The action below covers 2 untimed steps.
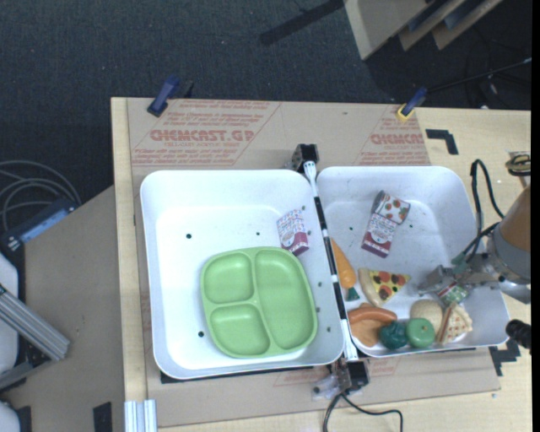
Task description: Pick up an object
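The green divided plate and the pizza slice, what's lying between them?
In the camera view, between the green divided plate and the pizza slice run the bins' adjoining rims, with a carrot beside them.

You see dark grey carpeted floor (126, 51) around the pale wooden tabletop (126, 278), coiled grey cables (34, 198) at left, and a light wooden furniture piece (422, 25) at top right.

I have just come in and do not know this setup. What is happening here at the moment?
A robot arm reaches in from the right, its gripper low over the right bin, beside the toy food: a pizza slice, a carrot and a small carton. Nothing looks lifted yet. The left bin holds a green divided plate.
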Available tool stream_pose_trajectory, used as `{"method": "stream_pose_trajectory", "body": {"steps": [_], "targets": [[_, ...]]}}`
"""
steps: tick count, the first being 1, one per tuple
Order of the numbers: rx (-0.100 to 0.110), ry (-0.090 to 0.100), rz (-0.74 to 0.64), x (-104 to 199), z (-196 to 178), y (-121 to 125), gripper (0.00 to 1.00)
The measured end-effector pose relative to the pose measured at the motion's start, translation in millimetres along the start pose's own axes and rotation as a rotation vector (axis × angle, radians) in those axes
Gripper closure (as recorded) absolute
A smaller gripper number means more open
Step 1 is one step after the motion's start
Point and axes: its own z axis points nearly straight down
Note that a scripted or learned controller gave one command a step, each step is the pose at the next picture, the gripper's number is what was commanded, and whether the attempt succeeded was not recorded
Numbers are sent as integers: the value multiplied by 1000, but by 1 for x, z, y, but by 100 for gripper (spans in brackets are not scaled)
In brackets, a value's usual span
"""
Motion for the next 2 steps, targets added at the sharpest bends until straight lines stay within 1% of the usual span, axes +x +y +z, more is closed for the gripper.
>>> {"method": "stream_pose_trajectory", "body": {"steps": [1,2], "targets": [[-1,-5,3,-2,-9,-1,100],[-2,-3,1,57,-38,120,100]]}}
